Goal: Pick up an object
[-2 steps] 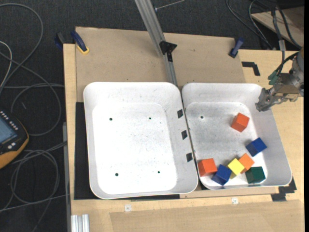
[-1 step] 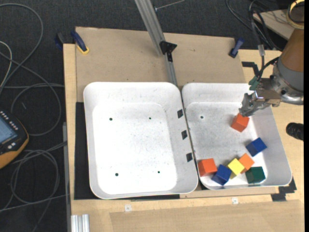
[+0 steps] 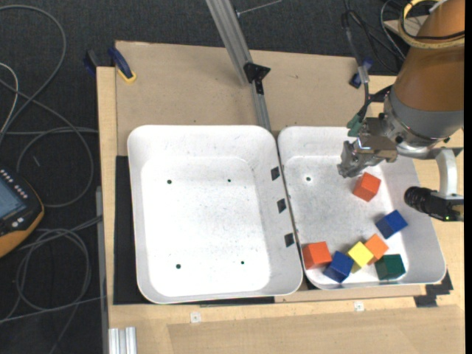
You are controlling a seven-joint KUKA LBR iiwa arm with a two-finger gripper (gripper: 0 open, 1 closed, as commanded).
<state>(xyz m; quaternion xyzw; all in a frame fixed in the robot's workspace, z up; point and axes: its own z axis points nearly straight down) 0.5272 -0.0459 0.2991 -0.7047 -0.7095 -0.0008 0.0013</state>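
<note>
My gripper [image 3: 352,162] hangs over the upper part of the right bin [image 3: 318,206], under the grey and orange arm. An orange-red cube [image 3: 366,186] lies just below and to the right of it, touching or very near its tip. Lower in the same bin a blue cube [image 3: 391,223] sits alone. Along the bin's near edge lie an orange cube [image 3: 317,254], a blue cube [image 3: 339,265], a yellow cube [image 3: 360,254], a second orange cube [image 3: 377,245] and a green cube [image 3: 390,267].
The left bin [image 3: 199,212] stands beside the right one, with black clips on the shared rim. A slanted metal rail [image 3: 232,43] crosses the back of the bench. Blue clamps [image 3: 122,63] sit at the back corners. Cables lie on the floor at left.
</note>
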